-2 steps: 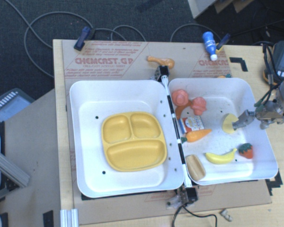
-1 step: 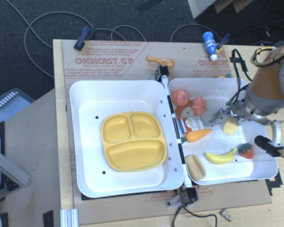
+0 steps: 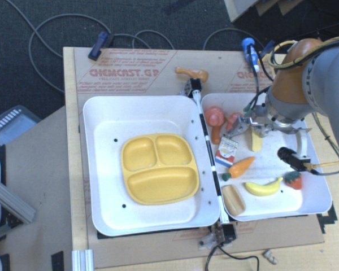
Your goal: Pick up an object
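1. Fingers of the gripper (image 3: 254, 130) hide under the wrist; their width I cannot tell.
2. Yellow block (image 3: 256, 141) lies at six o'clock, just beside.
3. Better descend straight, centred over it.

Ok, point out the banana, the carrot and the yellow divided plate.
banana (image 3: 264, 187), camera view, middle of its curved body.
carrot (image 3: 241, 166), camera view, orange body.
yellow divided plate (image 3: 160, 184), camera view, floor of its large compartment.
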You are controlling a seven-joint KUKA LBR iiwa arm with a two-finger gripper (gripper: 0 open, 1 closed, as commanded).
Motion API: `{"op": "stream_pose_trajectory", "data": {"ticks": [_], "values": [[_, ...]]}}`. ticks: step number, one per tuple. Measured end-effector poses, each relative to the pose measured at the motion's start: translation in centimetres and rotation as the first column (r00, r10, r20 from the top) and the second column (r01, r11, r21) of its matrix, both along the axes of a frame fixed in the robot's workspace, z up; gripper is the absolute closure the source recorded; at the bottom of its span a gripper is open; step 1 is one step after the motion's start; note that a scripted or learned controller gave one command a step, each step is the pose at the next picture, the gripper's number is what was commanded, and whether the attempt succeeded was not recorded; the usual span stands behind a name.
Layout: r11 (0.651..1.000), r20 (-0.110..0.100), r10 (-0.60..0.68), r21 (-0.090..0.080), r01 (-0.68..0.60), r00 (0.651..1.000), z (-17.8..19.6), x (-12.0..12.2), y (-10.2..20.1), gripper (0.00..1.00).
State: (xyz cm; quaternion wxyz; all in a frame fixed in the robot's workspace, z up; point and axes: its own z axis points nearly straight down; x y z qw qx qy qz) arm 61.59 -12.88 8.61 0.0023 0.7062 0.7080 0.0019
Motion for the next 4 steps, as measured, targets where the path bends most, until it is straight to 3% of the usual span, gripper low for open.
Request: {"op": "stream_pose_trajectory", "data": {"ticks": [1,2,3,4], "values": [[1.0,-0.028,-0.005,-0.012,0.005,1.0,-0.1,4.6,2.5,0.0],[1.0,-0.007,-0.003,0.0,0.003,1.0,-0.2,-3.3,2.3,0.0],[1.0,-0.005,-0.004,0.0,0.004,1.0,0.8,-3.2,2.3,1.0],[1.0,-0.005,-0.004,0.0,0.004,1.0,0.8,-3.2,2.3,0.0]]}}
